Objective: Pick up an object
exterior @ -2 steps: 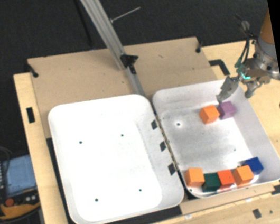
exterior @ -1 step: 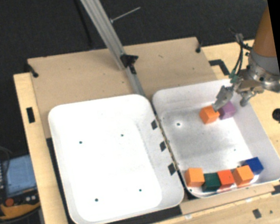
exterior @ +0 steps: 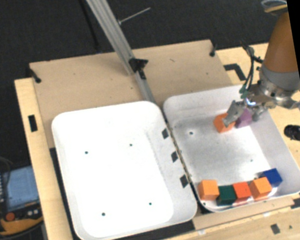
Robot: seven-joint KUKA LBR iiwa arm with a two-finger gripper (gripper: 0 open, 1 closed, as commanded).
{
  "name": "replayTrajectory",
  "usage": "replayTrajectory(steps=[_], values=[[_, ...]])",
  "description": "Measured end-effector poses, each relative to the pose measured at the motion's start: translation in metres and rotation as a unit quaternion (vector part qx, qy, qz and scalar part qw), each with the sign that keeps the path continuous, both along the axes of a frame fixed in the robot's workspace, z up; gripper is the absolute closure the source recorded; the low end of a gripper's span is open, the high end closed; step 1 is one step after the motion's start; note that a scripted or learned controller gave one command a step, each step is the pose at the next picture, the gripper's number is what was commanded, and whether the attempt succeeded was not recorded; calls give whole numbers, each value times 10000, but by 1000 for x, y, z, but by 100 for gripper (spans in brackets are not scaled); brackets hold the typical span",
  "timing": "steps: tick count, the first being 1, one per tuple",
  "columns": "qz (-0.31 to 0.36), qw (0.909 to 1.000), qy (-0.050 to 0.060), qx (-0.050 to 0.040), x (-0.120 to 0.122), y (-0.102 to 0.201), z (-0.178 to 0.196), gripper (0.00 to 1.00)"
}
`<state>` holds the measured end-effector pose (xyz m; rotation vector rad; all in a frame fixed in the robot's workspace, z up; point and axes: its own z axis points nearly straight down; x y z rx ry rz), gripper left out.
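A small orange block [exterior: 222, 122] is pinched by the gripper [exterior: 235, 118] (ready for lifting) near the right white bin's [exterior: 232, 159] far edge.

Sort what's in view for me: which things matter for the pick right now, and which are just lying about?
In play:
- gripper, low in the right bin
- orange block at its tip
- purple block beside it

Lying about:
- row along the bin's near wall: orange cube, green cube, two more orange cubes, blue cube
- left bin
- metal rail
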<state>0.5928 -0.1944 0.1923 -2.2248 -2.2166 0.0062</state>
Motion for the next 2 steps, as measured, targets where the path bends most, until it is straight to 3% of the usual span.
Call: replayTrajectory(steps=[1, 2], values=[[3, 10000, 2, 0, -2, -12, -50, 0], [-7, 10000, -45, -2, 0, -12, -35, 100]])
